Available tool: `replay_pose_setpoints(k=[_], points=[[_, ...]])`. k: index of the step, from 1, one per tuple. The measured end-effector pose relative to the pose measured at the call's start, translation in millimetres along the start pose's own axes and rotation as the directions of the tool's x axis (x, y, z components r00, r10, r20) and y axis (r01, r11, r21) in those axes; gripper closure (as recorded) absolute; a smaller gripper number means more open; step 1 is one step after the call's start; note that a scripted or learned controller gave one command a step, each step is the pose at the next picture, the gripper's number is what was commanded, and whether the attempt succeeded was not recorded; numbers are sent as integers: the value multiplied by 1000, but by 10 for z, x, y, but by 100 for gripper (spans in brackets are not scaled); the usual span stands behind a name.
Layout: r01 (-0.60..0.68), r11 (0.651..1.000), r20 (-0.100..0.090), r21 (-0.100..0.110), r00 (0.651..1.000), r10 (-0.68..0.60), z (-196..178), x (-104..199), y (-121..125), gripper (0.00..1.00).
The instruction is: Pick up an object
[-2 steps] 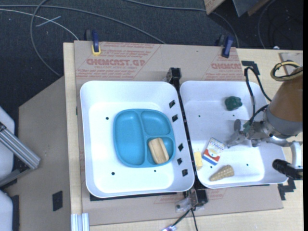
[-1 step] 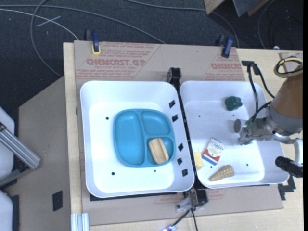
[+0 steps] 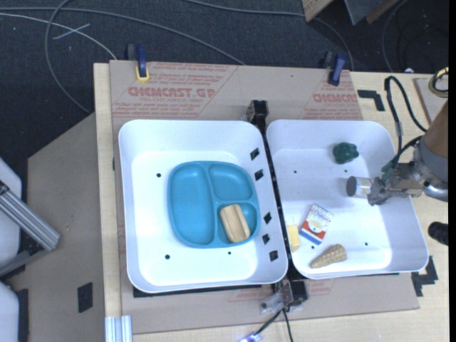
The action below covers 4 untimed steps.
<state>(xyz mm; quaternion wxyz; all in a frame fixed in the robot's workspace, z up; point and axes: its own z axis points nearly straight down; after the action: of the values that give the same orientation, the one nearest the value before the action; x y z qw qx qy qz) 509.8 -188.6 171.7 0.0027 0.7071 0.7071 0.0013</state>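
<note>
My gripper (image 3: 372, 190) reaches in from the right and hangs low over the right side of the right bin (image 3: 399, 248). A small grey cylinder (image 3: 353, 186) sits right at its left tip; whether it is held is unclear. A dark green lump (image 3: 345, 152) lies just up and left of the gripper. Toward the bin's front are a small red, white and blue carton (image 3: 315, 224), a yellow piece (image 3: 293, 237) by the left wall, and a tan cone (image 3: 328, 256).
The left bin (image 3: 142, 191) holds a blue divided plate (image 3: 192, 205) with a tan bread-like piece (image 3: 234, 221) in its lower right compartment. Black clips (image 3: 257, 110) join the bins along the middle wall. Cables run over the bench at the right.
</note>
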Motion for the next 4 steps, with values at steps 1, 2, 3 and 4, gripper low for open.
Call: replay_pose_setpoints(k=[1, 2, 3, 4], points=[[1, 1000, 0, -1, 1000, -1, -518, -5, 18, 100], [6, 1000, -5, 6, 1000, -5, -449, 478, 112, 100], [8, 1000, -6, 7, 1000, -8, -479, 1115, 101, 100], [7, 1000, -4, 5, 1000, -7, -489, 1618, 240, 100]])
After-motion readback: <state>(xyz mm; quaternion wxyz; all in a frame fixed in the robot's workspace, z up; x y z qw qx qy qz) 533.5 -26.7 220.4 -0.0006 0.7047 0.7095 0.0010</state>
